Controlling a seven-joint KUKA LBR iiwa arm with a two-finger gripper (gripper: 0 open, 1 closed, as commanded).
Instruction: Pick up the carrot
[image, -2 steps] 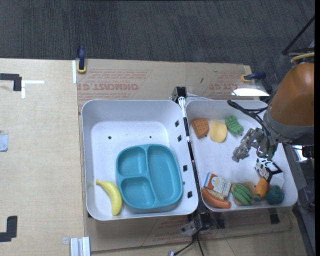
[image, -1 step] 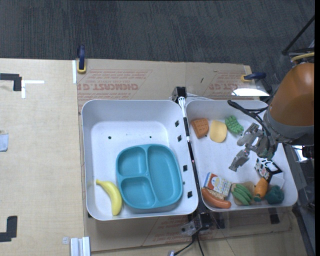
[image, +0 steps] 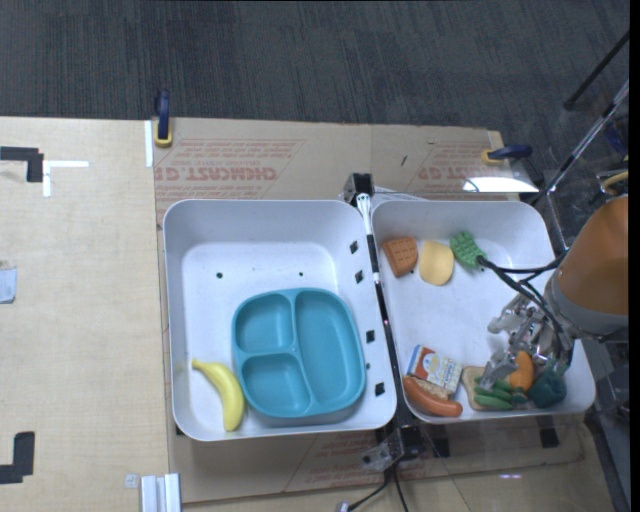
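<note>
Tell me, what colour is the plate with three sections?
The divided plate is teal blue, seen in the camera view.

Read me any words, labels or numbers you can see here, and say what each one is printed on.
Red mirrored lettering on the brown cardboard sheet behind the bins: too blurred to read for certain.
Picture label on the small red and white carton in the right white bin: too small to read.

The left shallow white plastic bin held a teal three-compartment plastic tray, with a yellow toy banana just left of it. In the right shallow white plastic bin, a small orange toy carrot lay at the near right corner, a red toy sausage to its left.
</note>
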